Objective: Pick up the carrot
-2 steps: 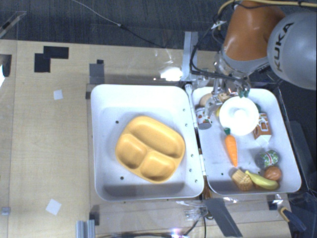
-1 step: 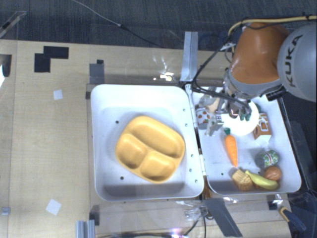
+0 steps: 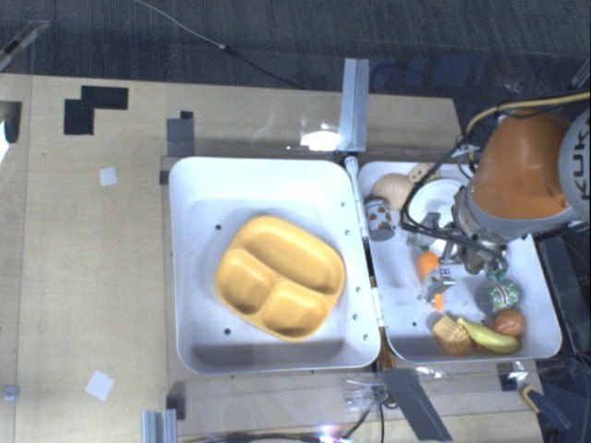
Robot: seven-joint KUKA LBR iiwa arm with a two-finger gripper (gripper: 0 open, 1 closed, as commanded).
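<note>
- The arm (image 3: 522, 169) reaches in from the right and hangs over the right bin (image 3: 545, 340), its orange band bulging wide above the wrist and hiding much of the bin's far right part.
- Its wrist points down and towards the left, with dark cables looping around it on the left side.
- The gripper (image 3: 441, 275) sits low in the middle of the right bin, just over the carrot.
- The carrot (image 3: 430, 270) lies in the right bin, left of centre, an orange piece running roughly from far to near; its far end shows at the gripper's left and a small orange bit shows again below the metal parts.
- The fingers stand right at the carrot, but metal and cables crowd the spot, so I cannot tell whether they are open, closed or gripping it.
- Near the bin's front edge lie a banana (image 3: 489, 337), a tan ridged piece (image 3: 452, 333) touching its left end, and a reddish-brown round fruit (image 3: 507, 322) just beside it on the right.
- A green and white patterned ball (image 3: 501, 294) rests just beyond that fruit, under the wrist's near side.
- At the far left corner of the right bin sit a pale round thing (image 3: 390, 189) and a small printed can (image 3: 379, 218).
- The left bin (image 3: 194, 247) holds a yellow divided tray (image 3: 280, 275), lying tilted in its middle.
- Both bins rest side by side on the desk (image 3: 83, 284).
</note>
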